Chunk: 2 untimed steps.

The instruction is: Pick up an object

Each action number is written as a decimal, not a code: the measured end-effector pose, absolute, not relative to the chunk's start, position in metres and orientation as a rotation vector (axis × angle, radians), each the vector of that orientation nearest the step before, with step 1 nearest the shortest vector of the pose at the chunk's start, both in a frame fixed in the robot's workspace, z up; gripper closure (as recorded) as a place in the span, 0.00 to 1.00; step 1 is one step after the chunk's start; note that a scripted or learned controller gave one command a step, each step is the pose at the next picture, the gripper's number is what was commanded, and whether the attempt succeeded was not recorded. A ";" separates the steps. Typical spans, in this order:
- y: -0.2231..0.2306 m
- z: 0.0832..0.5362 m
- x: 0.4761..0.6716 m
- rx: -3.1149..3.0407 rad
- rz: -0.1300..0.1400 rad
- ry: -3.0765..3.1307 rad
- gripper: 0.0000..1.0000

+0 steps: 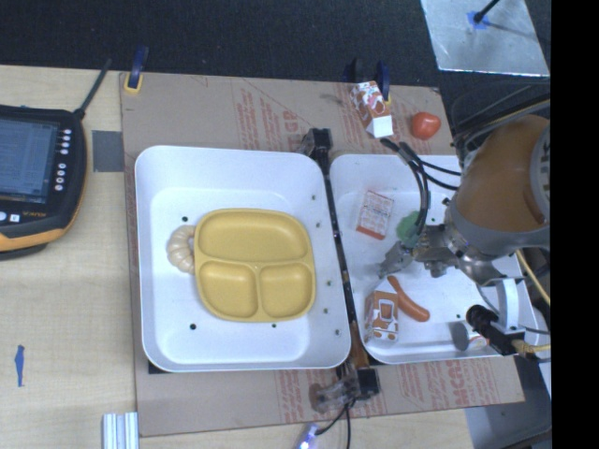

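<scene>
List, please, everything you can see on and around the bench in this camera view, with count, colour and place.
Bins: 2, white, side by side on cardboard.
Divided tray: 1, yellow, left bin.
Pastry: 1, beige, left bin, touching the tray's left edge.
Packet: 1, white and red, right bin.
Sausage: 1, orange-red, right bin.
Small carton: 1, brown and white, right bin, beside the sausage.
Tomato: 1, red, behind the right bin.
Pendant: 1, orange and black, far left.
Gripper: 1, grey, over the right bin.
</scene>
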State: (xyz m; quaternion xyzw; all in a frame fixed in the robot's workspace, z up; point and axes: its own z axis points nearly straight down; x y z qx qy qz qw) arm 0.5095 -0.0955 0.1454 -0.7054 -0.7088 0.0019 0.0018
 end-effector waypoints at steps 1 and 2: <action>-0.105 0.093 0.494 -2.215 -0.001 -2.228 0.00; -0.100 0.093 0.489 -2.219 -0.003 -2.228 0.00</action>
